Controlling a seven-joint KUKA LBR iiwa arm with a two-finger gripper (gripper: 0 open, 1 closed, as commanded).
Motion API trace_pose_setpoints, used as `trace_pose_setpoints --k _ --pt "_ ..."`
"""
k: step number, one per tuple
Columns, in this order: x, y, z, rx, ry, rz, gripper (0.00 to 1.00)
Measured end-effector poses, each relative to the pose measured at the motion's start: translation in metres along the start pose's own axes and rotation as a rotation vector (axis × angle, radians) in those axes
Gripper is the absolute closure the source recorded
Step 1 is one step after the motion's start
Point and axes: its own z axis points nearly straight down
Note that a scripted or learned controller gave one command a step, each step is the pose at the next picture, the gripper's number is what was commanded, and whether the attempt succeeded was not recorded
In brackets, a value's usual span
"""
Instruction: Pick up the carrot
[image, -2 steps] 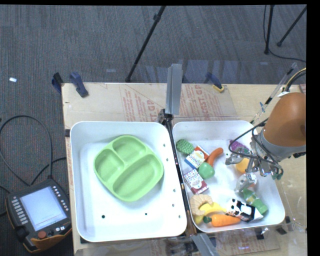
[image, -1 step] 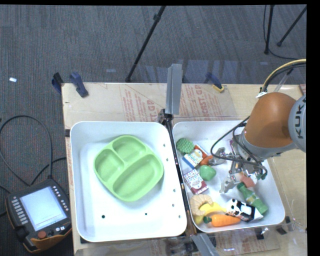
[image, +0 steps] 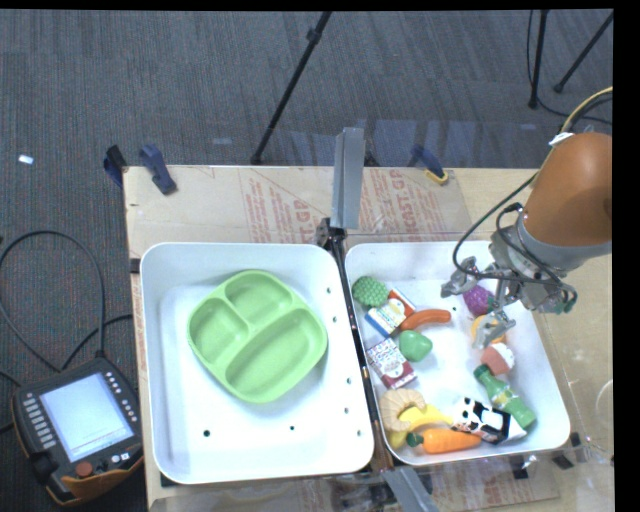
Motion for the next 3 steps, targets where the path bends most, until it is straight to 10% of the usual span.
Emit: trace_pose_setpoints --k 1,2,3 --pt "0.007 -0.006 0.058 -0.005 0.008 0.064 0.00" --pt "0.005 -0.006 0.047 -0.006 0.004 0.064 1.00" --pt "0.050 -0.012 -0.113 0.002 -0.002 0.061 1.00"
